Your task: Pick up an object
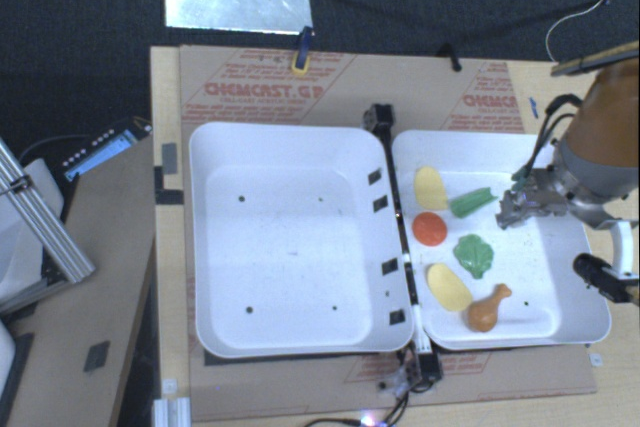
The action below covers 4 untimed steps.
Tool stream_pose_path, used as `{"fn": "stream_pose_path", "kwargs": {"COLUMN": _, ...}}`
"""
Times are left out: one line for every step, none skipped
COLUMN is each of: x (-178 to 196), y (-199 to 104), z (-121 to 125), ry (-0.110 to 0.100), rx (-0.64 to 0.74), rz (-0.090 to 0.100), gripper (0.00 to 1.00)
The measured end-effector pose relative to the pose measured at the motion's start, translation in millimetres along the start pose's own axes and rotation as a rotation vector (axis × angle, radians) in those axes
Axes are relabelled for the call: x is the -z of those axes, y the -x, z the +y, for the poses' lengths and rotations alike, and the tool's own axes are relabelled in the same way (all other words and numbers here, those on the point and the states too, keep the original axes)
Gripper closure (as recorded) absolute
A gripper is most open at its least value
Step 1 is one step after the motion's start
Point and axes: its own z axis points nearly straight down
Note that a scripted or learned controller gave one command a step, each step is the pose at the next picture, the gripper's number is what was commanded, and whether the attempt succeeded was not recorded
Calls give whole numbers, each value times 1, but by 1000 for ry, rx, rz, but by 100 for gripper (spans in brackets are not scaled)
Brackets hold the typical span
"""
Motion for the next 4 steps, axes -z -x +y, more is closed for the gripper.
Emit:
{"fn": "stream_pose_path", "kwargs": {"x": -105, "y": -30, "z": -52, "ry": -4, "rx": 9, "rz": 6, "gripper": 100}}
{"fn": "stream_pose_path", "kwargs": {"x": 6, "y": -108, "z": -30, "ry": 15, "rx": 22, "rz": 5, "gripper": 100}}
{"fn": "stream_pose_path", "kwargs": {"x": 224, "y": -144, "z": -19, "ry": 23, "rx": 17, "rz": 5, "gripper": 100}}
{"fn": "stream_pose_path", "kwargs": {"x": 175, "y": -208, "z": 4, "ry": 2, "rx": 19, "rz": 4, "gripper": 100}}
